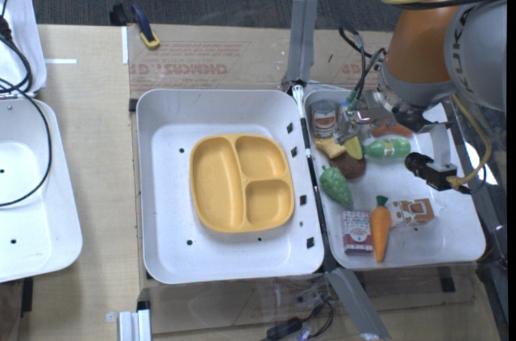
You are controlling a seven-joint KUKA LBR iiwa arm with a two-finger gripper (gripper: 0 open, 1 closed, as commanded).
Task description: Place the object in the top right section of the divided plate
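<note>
The yellow divided plate [214, 185] lies in the left bin [165, 170]. It has one long section on its left and two smaller ones on its right, and nothing lies in any of them. My gripper [355, 124] hangs over the back left of the right bin [451, 243], just above a yellow-and-brown toy food piece [350, 158] and next to a small can [324, 120]. No object can be seen held in it.
In the right bin lie a green leafy toy [336, 185], a light green vegetable [387, 147], a carrot [380, 228], a small red box [355, 233] and an orange-and-white packet [413, 210]. A grey divider post [301, 41] stands between the bins.
</note>
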